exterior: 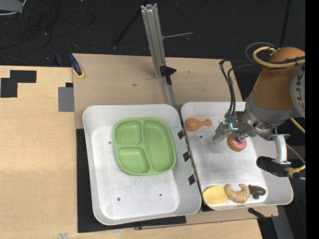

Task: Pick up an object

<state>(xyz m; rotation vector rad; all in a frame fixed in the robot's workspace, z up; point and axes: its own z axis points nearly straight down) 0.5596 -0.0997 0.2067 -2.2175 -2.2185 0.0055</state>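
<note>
My gripper (pixel 228 132) hangs over the upper middle of the right bin (pixel 214 168), reaching in from the right. A round red and pink object (pixel 237 143) lies directly below and slightly right of it, partly covered by the gripper body. Whether it is touched or held cannot be told from here. An orange drumstick-shaped toy (pixel 197 124) lies to the gripper's left, near the bin's upper left corner. At the front edge of the bin sit a yellow piece (pixel 215 195), a tan curled piece (pixel 237 193) and a dark brown piece (pixel 257 190).
The left bin (pixel 99 193) holds a green divided plate (pixel 144 146). A metal post (pixel 155 39) rises behind the bins. Black clips (pixel 185 156) sit along the seam between the two bins.
</note>
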